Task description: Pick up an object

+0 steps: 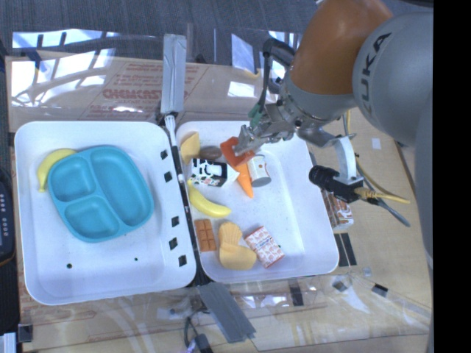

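My gripper hangs low over the back of the right bin, coming down from the grey and orange arm at the upper right. Its tip is right at an orange-red piece, which lies against an orange carrot. Whether the piece is gripped is hidden by the gripper body. A small white can lies just right of the carrot. A black-and-white carton sits to its left.
The right bin also holds a yellow banana, a brown wafer, yellow bread-like pieces and a red-and-white box. The left bin carries a blue divided plate and a second banana.
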`<action>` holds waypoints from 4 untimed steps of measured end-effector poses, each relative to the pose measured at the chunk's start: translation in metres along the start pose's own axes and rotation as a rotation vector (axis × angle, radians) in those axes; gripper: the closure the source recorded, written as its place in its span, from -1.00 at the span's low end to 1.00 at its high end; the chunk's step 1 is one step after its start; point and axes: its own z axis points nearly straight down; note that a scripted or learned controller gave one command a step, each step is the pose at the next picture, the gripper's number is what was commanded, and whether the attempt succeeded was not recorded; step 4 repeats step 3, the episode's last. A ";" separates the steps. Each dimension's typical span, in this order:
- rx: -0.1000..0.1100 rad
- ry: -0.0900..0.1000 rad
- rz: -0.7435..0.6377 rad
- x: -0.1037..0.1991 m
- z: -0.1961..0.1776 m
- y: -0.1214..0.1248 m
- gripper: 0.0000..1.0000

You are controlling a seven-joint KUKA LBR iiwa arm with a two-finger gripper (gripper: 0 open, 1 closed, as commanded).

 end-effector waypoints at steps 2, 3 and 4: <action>-0.003 -0.001 -0.850 -0.005 -0.016 0.043 -1.00; 0.002 0.004 -0.882 0.006 0.004 0.020 -1.00; 0.002 0.004 -0.882 0.006 0.004 0.020 -1.00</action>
